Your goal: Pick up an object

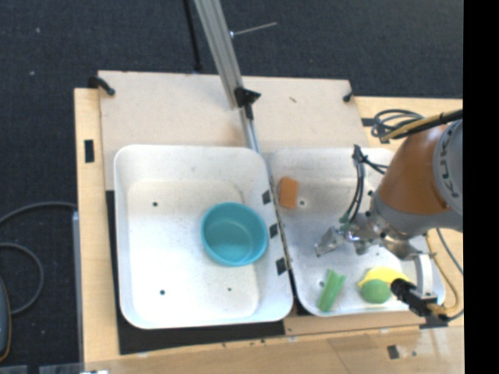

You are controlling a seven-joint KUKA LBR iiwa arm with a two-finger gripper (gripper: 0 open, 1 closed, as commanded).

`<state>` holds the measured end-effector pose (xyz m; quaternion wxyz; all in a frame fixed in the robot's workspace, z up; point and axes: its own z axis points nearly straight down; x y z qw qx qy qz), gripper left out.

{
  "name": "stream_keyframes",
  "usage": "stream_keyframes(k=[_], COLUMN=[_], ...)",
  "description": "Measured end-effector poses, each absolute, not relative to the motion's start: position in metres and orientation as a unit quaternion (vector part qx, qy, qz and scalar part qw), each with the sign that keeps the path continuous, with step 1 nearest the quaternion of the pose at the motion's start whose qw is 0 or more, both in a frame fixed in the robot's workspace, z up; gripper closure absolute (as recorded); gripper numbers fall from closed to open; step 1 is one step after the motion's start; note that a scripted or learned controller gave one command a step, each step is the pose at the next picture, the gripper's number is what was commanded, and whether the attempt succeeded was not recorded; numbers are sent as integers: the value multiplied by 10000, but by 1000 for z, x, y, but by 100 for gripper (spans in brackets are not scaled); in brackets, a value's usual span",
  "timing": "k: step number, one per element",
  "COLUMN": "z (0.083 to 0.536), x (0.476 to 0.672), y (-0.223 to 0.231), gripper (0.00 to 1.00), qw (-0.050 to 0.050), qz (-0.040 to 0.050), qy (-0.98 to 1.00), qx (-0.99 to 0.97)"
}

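My gripper (337, 240) hangs over the middle of the right bin (312, 170), below the orange band of the arm (417, 179). Nothing shows between its fingers. A green stick-shaped object (330, 291) lies near the front wall of that bin, below the gripper. A yellow and green rounded object (376, 286) rests to its right, at the front right corner. A small orange block (288, 192) sits against the bin's left wall, up and left of the gripper. A teal bowl (233, 234) stands upright in the left bin (148, 209), near its right side.
A slanted metal pole (224, 49) runs from the top of the view down to the divide between the bins. Cables (394, 121) lie on the bench behind the right bin. The wooden bench edge (86, 232) borders the left bin.
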<state>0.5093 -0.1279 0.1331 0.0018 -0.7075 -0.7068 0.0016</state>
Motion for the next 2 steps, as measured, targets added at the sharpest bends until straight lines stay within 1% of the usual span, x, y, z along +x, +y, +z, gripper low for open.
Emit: stream_keyframes(k=[1, 2], z=[101, 112], x=[510, 511], y=[-129, -130], gripper=[0, 100], qw=[-10, -28], qz=[-3, -20], qy=[-7065, -7050], qx=[-7077, -7092])
